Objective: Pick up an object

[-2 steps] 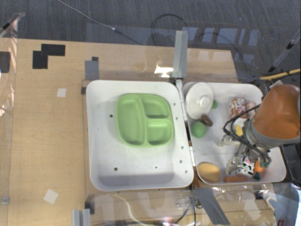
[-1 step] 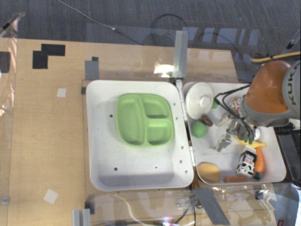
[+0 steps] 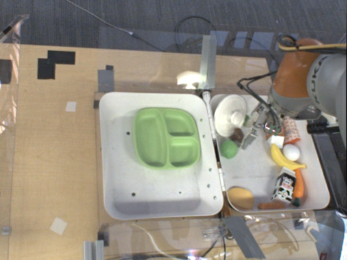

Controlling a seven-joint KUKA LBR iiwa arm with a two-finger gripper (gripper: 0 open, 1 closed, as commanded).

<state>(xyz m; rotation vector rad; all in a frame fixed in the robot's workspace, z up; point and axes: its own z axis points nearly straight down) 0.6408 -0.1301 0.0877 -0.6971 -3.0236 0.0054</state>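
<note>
Where the bench [image 3: 54, 145] carries two white bins side by side, the left bin [image 3: 119, 199] holds a green divided tray [image 3: 165, 137], and the right bin [image 3: 317, 191] holds a white bowl [image 3: 227, 115], banana [image 3: 282, 158], milk carton [image 3: 284, 187], carrot [image 3: 299, 186], green ball [image 3: 229, 149] and white egg [image 3: 292, 153]. Gripper [image 3: 255, 128] hangs over the right bin's upper left, just beside the bowl — fingers parted, nothing between them.
</note>
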